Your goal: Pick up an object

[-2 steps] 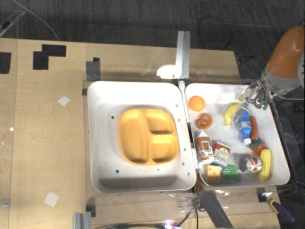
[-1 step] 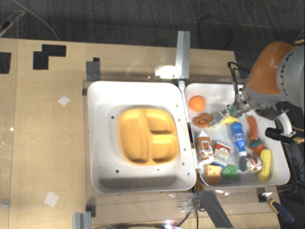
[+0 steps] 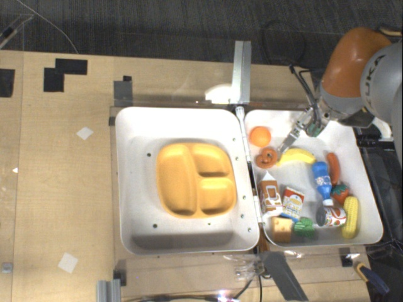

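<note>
Lowest in the right-hand shallow white bin (image 3: 371,222), a small tan block (image 3: 281,228) and a green toy piece (image 3: 305,227) lie well below the two-finger gripper (image 3: 291,141); whether that gripper is open or closed cannot be told.

Just below its tip sit a brown ring-shaped toy doughnut (image 3: 266,158) and a curved yellow plastic banana (image 3: 297,156), with a round orange ball (image 3: 259,135) just to the tip's left; none of them is seen between the tool's tips. My guess is that the doughnut, closest to the tip, is the likeliest pick: it looks light, rigid and smooth, probably slippery, best pinched across its rim. Further to the gripper's left, the other white bin (image 3: 129,187) holds a yellow two-compartment tray (image 3: 195,178).
</note>
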Robot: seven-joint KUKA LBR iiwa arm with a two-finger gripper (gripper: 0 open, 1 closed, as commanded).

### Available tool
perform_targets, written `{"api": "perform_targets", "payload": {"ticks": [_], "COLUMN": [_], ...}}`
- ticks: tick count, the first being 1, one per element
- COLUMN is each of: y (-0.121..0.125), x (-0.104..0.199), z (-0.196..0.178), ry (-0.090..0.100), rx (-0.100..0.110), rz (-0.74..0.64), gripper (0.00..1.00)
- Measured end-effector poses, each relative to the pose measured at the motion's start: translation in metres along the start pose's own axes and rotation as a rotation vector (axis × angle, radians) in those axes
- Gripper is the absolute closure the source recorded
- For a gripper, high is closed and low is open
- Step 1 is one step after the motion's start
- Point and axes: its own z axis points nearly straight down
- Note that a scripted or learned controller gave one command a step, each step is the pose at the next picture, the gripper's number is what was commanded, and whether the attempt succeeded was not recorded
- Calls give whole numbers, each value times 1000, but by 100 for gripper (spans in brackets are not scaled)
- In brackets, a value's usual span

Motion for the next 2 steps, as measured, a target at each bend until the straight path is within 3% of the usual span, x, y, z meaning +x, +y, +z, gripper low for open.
{"api": "perform_targets", "payload": {"ticks": [1,2], "y": [-17,-68], "x": [-7,12], "z": [23,25], "ry": [6,-5], "rx": [-10,-6], "rz": [316,275], "gripper": [0,0]}}
